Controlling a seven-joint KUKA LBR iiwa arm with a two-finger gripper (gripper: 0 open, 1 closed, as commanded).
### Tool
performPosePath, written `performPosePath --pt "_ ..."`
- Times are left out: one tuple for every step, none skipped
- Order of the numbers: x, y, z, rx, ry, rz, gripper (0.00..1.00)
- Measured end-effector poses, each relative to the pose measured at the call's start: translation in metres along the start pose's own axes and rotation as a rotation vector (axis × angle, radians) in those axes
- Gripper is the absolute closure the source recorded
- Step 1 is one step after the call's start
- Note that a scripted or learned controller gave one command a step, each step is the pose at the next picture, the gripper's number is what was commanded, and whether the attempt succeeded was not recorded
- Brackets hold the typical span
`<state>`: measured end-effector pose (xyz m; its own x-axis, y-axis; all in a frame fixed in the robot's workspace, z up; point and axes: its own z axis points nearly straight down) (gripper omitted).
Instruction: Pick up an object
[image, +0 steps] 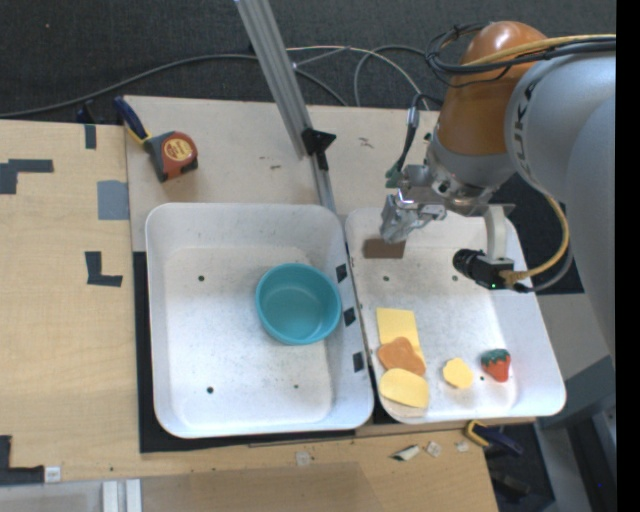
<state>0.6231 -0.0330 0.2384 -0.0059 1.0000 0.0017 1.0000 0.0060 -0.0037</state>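
The claw (397, 232) hangs over the right white bin's (530, 335) far end with a small brown flat block (382, 249) just beneath; whether it grips that block I cannot tell (the piece is small). If only pinched at an edge, it could slip back down.

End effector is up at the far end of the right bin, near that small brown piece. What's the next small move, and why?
Probably a short lift straight up to test the grasp. The end effector sits directly over the brown block at the right bin's far end, but the view does not settle whether the block is between its fingers. If it stays down, realign and descend again.
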Motion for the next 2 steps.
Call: performPosePath --pt "0.060 -0.012 0.008 0.000 0.000 -0.001 1.00" --pt "0.113 -0.032 -0.001 0.000 0.000 -0.002 1.00"
